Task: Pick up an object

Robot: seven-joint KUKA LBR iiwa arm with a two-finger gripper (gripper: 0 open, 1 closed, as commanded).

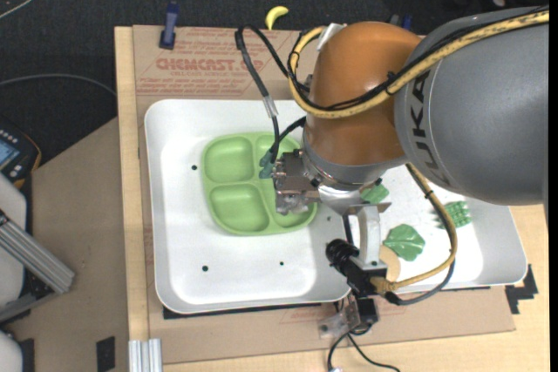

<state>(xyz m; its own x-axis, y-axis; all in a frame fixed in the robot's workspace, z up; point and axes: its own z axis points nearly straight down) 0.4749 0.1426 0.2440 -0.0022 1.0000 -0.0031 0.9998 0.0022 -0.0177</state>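
A light green divided plate (234, 185) lies in the left white bin (174, 222), toward its right side. My gripper (292, 194) hangs low over the plate's right edge, under the orange wrist band (362, 91). The arm's bulk hides the plate's right part and the wall between the bins. In the right bin (488, 266) a green leaf-shaped piece (405, 241) lies near the front, a smaller green piece (455, 213) sits to its right, and a bit of green (377, 192) peeks out beside the wrist.
Black and yellow cables (261, 78) loop from the wrist over the left bin's back edge. A cable bundle and connector (357, 274) hang at the front between the bins. A cardboard sheet (205, 57) lies under both bins, with a blue clip (169, 23) and a yellow object (276, 14) at its back.
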